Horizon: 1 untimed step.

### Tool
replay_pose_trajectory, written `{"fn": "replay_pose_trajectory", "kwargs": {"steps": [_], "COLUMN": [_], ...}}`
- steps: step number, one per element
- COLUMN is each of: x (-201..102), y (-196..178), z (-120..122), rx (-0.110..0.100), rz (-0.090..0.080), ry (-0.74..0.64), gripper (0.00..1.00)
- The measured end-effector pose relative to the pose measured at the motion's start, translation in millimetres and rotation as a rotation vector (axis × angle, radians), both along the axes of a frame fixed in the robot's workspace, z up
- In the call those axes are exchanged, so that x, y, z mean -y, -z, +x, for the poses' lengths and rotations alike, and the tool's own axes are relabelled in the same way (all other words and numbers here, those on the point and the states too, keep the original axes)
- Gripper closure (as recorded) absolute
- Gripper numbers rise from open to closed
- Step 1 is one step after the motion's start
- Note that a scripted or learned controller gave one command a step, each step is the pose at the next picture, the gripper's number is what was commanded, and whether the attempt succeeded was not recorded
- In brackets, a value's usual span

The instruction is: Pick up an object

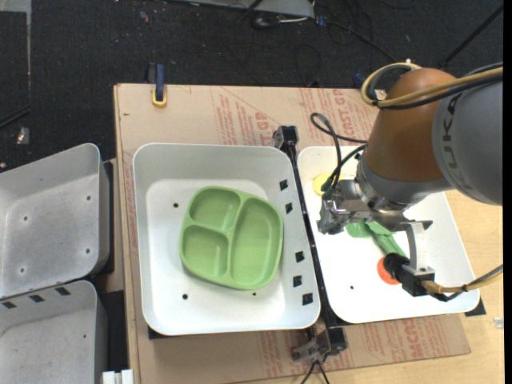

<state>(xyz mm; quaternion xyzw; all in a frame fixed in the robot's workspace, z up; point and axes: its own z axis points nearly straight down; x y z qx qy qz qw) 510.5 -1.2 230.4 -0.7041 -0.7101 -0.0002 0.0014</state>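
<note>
While the grey arm (pixel 448 146) with its orange band reaches over the right-hand bin (pixel 448 222), we see the claw (pixel 340 214) hanging low above that bin's floor, to the right of the green divided plate (pixel 232 237) and across the line where the two bins meet. From this slanted view we cannot tell whether the claw is wide or narrow, and we see nothing plainly held in it. Just beyond the claw, farther from the plate, a bright green item (pixel 374 232) lies on the bin floor, partly hidden under the wrist, so we cannot make out its shape. A small orange item (pixel 389 269) lies near it, lower in the view and farther right of the plate. A small yellow item (pixel 322 184) shows close to the bin's wall, right of the plate's upper edge and just above the claw in the view. The plate itself lies flat near the middle of the left-hand bin (pixel 148 214); it has three compartments, one long and two smaller. Both bins stand side by side on the pale brown table (pixel 216 118). A yellow and blue clamp (pixel 159 86) grips the table's far edge, up and left of the plate. Well left of the plate, off the table, we see more white bins (pixel 48 206).
</note>
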Motion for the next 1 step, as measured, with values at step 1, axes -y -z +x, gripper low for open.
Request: {"fn": "replay_pose_trajectory", "kwargs": {"steps": [1], "x": [-63.1], "y": [-2.3], "z": [-0.3], "rx": [0.001], "rz": [0.0], "ry": [-0.001], "gripper": [1.0]}}
